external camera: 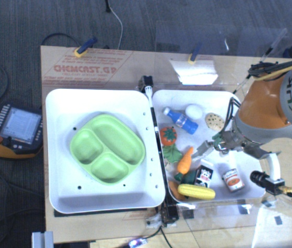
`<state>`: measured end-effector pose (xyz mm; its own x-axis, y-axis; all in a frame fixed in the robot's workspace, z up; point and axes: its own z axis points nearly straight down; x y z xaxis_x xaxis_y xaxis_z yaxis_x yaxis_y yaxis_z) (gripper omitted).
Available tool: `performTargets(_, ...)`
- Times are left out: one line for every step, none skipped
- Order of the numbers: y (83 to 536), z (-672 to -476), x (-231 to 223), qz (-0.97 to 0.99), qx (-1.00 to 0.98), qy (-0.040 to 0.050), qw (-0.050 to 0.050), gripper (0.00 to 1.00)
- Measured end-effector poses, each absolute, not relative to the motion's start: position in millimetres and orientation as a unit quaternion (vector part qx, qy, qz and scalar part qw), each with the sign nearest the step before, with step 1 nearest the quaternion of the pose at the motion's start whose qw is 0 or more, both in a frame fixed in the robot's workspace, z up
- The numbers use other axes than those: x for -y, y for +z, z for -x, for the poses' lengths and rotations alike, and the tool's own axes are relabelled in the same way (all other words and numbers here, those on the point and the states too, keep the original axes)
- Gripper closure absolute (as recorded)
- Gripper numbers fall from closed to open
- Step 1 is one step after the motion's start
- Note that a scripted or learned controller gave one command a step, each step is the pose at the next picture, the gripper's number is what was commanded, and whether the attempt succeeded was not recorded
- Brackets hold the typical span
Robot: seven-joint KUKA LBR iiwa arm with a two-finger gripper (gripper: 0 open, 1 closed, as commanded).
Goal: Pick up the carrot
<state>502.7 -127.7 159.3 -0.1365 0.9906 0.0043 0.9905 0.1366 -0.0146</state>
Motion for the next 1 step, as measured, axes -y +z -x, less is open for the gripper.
performTargets(91.9, -521.5, 103.7, 0.672, 0.740, -0.0008, -0.005, 0.00)
